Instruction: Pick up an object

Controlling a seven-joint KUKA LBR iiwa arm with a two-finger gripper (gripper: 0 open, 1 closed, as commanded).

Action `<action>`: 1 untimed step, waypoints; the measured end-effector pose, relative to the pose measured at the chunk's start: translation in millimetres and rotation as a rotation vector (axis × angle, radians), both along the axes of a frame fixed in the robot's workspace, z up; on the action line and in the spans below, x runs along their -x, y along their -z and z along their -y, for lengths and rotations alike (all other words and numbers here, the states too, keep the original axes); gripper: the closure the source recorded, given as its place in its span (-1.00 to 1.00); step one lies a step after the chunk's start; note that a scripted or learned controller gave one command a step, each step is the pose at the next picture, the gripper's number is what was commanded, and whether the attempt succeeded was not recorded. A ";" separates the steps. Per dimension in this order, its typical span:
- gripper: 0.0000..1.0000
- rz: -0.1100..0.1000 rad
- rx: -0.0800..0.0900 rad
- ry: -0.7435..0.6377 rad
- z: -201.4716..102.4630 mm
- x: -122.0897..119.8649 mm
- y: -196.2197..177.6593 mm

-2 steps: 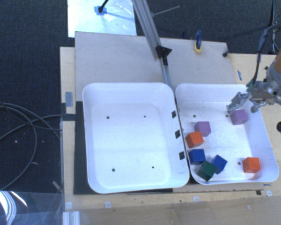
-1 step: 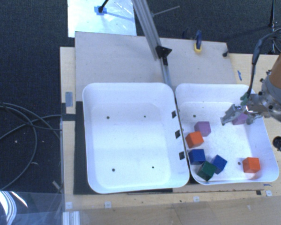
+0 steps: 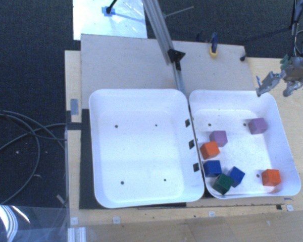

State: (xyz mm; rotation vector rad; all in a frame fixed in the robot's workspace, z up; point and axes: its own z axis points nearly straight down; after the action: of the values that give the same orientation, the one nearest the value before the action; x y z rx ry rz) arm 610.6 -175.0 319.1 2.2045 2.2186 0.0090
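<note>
The right bin point(image 3: 280, 135) holds several small blocks. Two purple blocks point(image 3: 257, 125) point(image 3: 218, 137) lie in its upper half. An orange block point(image 3: 209, 149) sits near the bin's left wall, and another orange block point(image 3: 270, 177) lies at the lower right. Two blue blocks point(image 3: 212, 167) point(image 3: 236, 175) and a dark green block point(image 3: 222, 183) cluster at the bottom. My gripper point(image 3: 278, 86) hovers at the right edge of the view, beyond the bin's far right corner, with its two fingers spread apart and nothing between them.
The left bin point(image 3: 98, 135) stands beside the right one, sharing a middle wall with black clips point(image 3: 192, 144). A slanted metal pole point(image 3: 159, 24) crosses the board behind the bins. A yellow clamp point(image 3: 213, 48) sits on the board's far edge. Cables point(image 3: 20, 135) lie on the floor at left.
</note>
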 end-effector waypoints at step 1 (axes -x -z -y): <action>-1.00 -0.018 -0.007 0.000 -23.4 -22.4 107.7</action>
State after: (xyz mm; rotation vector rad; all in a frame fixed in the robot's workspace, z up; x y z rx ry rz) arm 632.9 -151.6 211.5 2.2172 2.2315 -0.0028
